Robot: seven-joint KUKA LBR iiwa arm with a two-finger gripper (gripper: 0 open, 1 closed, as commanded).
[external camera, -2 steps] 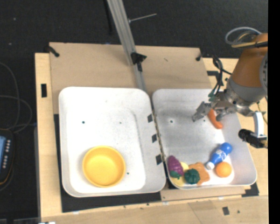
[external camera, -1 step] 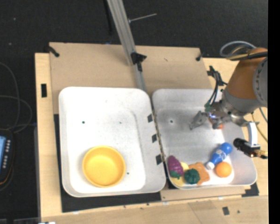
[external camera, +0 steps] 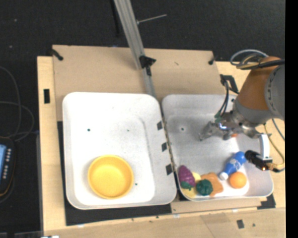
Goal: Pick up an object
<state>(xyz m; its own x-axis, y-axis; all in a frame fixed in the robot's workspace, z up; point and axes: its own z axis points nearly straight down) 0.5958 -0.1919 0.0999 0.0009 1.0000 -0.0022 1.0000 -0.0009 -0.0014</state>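
Gleaming orange ball, round, smooth.

Grey arm, orange band, looped cables, possibly metallic wrist.

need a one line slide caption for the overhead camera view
KUKA arm's tool hovers in the right bin above clustered toys; yellow bowl sits in the left bin.

We see two white bins, the left one lightly speckled, holding a yellow bowl. In the right bin lie a purple toy, a dark green one, an orange ball and a blue-capped bottle.
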